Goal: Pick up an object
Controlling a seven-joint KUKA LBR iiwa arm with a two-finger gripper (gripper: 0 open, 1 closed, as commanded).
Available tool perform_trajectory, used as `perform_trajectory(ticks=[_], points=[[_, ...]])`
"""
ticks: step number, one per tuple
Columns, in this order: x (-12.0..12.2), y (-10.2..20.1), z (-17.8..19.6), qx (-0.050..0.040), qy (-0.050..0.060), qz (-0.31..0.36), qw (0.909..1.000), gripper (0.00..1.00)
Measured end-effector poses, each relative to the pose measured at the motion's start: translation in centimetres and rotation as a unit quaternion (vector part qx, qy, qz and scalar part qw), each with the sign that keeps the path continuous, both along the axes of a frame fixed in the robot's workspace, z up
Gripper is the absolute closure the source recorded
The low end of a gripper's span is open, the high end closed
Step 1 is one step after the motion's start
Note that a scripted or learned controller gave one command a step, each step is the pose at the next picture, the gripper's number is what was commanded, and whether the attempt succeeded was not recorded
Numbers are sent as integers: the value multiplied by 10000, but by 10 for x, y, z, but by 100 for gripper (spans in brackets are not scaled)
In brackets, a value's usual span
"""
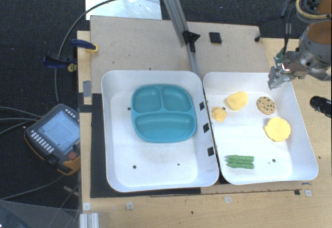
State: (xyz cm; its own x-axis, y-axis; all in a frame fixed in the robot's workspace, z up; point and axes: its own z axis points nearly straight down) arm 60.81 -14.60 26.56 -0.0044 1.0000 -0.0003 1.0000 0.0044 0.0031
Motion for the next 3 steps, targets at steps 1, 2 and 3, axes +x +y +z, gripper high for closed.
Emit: perform_trajectory(ticks=[1,2,3], points=[[-4,41,-5,3,9,12,10000,100],[-8,91,-21,4,10,19,10000,100],[-16,143,-35,3,11,12,10000,100]])
